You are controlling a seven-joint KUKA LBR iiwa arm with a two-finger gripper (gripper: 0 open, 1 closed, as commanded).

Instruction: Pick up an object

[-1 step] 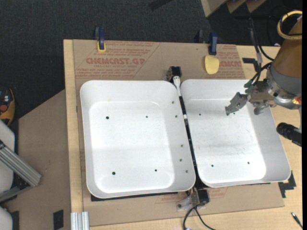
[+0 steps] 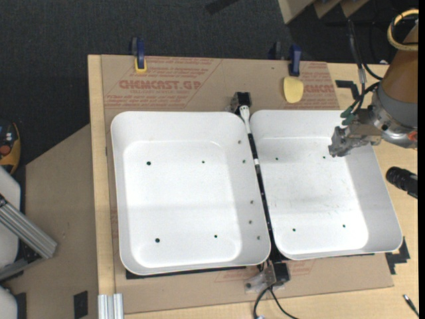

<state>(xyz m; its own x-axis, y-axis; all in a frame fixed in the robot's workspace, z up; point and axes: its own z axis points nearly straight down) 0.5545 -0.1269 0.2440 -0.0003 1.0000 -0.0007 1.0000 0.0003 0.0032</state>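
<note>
Fingers (image 2: 337, 145) of the two-finger gripper (image 2: 334, 149) small and dark against white plastic – too small and blurred to tell whether apart or together. Nothing discernible between them. Poised over the far right part of the shallow white right-hand bin (image 2: 372, 185), near its far rim. Carried by the grey arm with an orange band (image 2: 400, 85), reaching in from the right edge of the view.

Beside it, to the left, a second shallow white bin (image 2: 121, 178), the two rims touching along a dark seam down the middle. A few small black dots scattered on the floor of each bin. A small black bracket (image 2: 240, 101) at the far end of that seam, and another fitting with a cable (image 2: 273, 276) at the near end.

Beneath both bins, a tan board worktop (image 2: 106, 244) printed with faded red lettering along its far side. Two blue clamps (image 2: 139, 47) gripping that far edge – one above the left bin, one above the right.

On the bare board just beyond the far rim of the right-hand bin, below the right clamp: a pale yellow rounded object (image 2: 293, 90), lying outside both bins and well apart from the gripper.
</note>
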